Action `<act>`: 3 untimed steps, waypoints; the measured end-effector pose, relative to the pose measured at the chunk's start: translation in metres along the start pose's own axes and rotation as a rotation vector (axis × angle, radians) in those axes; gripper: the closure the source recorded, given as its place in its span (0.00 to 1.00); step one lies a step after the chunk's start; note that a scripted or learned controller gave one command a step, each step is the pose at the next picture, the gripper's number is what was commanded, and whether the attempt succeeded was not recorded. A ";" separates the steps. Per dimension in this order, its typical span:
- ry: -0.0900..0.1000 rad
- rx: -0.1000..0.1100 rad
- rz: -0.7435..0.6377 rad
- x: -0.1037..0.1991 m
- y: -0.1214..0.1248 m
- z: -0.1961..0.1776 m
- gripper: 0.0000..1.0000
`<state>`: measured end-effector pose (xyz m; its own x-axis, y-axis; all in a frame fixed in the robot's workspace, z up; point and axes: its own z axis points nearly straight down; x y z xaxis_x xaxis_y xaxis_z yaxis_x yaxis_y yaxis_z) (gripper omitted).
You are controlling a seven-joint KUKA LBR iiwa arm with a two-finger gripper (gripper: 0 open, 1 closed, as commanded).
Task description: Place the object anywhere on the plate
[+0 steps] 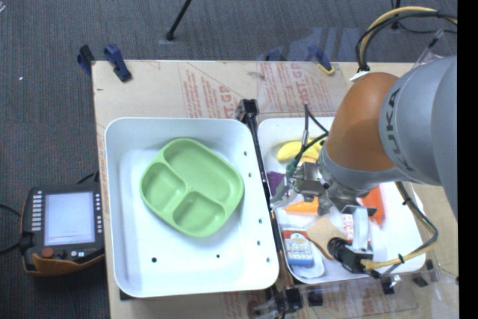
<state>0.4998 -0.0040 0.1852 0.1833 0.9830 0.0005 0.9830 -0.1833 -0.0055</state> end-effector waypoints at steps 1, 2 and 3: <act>0.000 0.000 0.000 0.000 0.000 0.000 0.00; 0.000 0.000 0.000 0.000 0.000 0.000 0.00; 0.000 0.000 0.000 0.000 0.000 0.000 0.00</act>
<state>0.4998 -0.0040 0.1852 0.1834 0.9830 0.0004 0.9830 -0.1834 -0.0055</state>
